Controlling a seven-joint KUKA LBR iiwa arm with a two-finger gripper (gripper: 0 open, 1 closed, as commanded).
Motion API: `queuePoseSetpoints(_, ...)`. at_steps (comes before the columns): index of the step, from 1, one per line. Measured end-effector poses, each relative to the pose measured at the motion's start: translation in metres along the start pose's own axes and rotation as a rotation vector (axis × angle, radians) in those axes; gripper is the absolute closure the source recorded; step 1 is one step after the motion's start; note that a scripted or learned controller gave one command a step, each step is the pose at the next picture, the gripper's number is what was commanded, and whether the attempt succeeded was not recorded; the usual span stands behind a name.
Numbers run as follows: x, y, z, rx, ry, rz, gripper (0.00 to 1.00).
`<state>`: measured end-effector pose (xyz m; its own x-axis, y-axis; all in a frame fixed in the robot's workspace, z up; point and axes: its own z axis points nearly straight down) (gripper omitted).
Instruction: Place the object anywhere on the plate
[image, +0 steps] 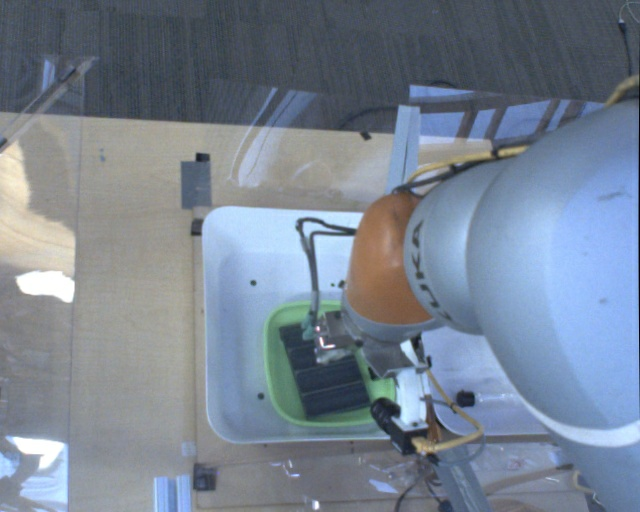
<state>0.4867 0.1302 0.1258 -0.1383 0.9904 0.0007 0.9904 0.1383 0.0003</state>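
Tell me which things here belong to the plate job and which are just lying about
Job:
green plate
dark ridged object lying on the plate
gripper low over it

Lying about:
white bin holding the plate
grey bracket on the bench beyond the bin

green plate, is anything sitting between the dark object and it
Nothing visible does: the dark ridged block already lies on the green plate in the white bin, with the claw right above the block's upper end.
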Motion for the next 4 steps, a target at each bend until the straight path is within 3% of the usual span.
queuePoseSetpoints(1,0.0,0.0,0.0,-0.001,0.0,0.001,0.0)
queuePoseSetpoints(2,-0.026,0.025,-0.059,-0.005,0.0,0.03,0.0)
queuePoseSetpoints(3,-0.067,0.027,-0.106,-0.007,-0.001,0.108,0.0)
queuePoseSetpoints(4,-0.074,0.039,-0.085,-0.002,-0.001,0.086,0.0)
